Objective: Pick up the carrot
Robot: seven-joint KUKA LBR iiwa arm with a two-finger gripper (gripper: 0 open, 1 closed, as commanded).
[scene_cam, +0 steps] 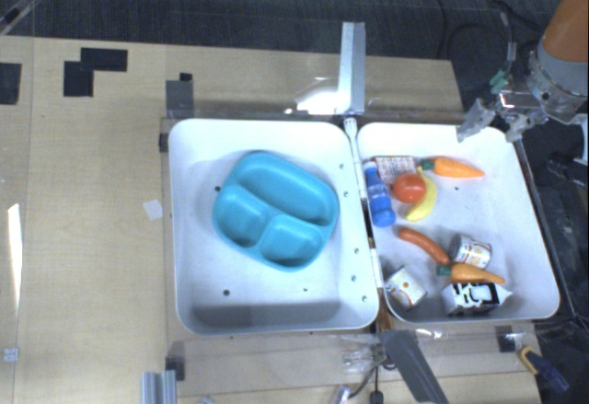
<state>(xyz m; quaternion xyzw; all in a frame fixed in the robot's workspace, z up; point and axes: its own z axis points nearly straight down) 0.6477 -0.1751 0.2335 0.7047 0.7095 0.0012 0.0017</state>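
Bottom of the frame first: in the right bin (538, 296), down in its lower right corner, a black-and-white carton (476, 297) sits with a small orange piece (479, 274) on top of it, a tin can (472, 253) just above, and a little white cup (405, 286) off to the left. Moving up, a red sausage (423, 244) lies slantwise mid-bin. Higher still, a tomato (409, 188) rests on a banana (425, 200), with a blue bottle (376, 194) against the dividing wall. And there is the carrot (456, 169), lying flat near the bin's upper edge, untouched. Over on the left, the other bin (198, 301) carries a blue divided plate (274, 208). At the upper right, the hand (497, 112) hovers over the bin's top right corner, well apart from the carrot; whether it is spread or pressed together I cannot tell. So nothing is done yet: the reach, descent, grasp and lift all remain.
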